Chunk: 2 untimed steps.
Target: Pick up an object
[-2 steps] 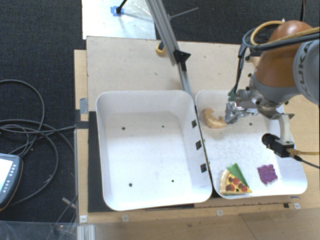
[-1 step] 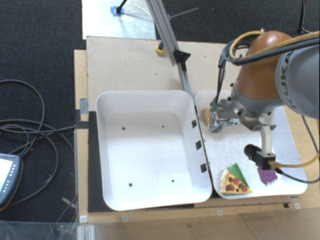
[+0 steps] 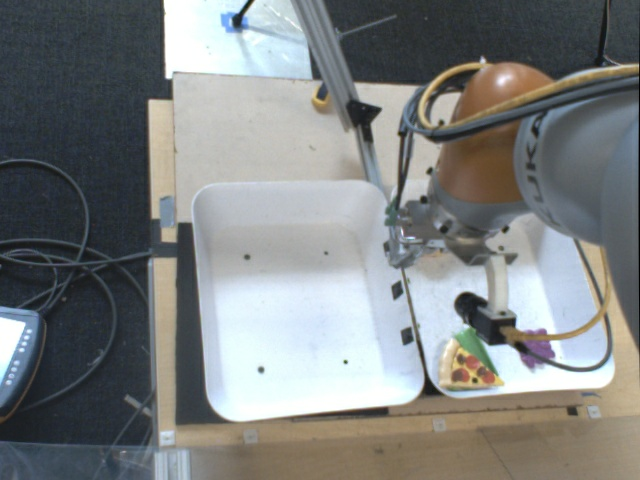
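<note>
Right now your hand [image 3: 430, 240] hangs over the right bin [image 3: 562, 280], at that bin's far end and close to the rim it shares with the left bin [image 3: 290, 303]. The orange wrist dome and the grey arm [image 3: 585, 158] cover it from above, so you cannot tell how far open it is, and nothing can be seen in its hold.

The things you could pick lie towards the near edge of the right bin. A toy pizza slice [image 3: 468, 365] sits flat in the near corner beside the shared rim, its point aimed at the far end. A small green piece [image 3: 471, 341] touches the slice's far side. A purple piece [image 3: 537, 347] lies just beside them along the near edge, towards the bin's outer wall. All three sit apart from the hand, nearer the camera than it.

Both bins rest side by side on the pale bench [image 3: 260, 128], with the left bin's rim meeting the right one's.
</note>
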Motion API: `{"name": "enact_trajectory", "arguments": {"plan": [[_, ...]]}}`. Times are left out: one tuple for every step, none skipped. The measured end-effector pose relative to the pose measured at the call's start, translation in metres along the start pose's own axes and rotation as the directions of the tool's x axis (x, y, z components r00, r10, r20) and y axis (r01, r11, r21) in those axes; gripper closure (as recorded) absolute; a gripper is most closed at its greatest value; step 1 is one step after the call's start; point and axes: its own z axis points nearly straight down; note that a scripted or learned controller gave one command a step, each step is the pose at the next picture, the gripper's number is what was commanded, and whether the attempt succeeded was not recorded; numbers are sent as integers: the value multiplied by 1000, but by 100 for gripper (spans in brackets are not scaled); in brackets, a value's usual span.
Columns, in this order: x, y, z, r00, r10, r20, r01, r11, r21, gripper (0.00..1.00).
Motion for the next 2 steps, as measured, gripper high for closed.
{"name": "enact_trajectory", "arguments": {"plan": [[51,-26,-12,1000,-1,-1,1,1000,0,100],[47,-25,-11,1000,7,2,-7,1000,0,0]]}}
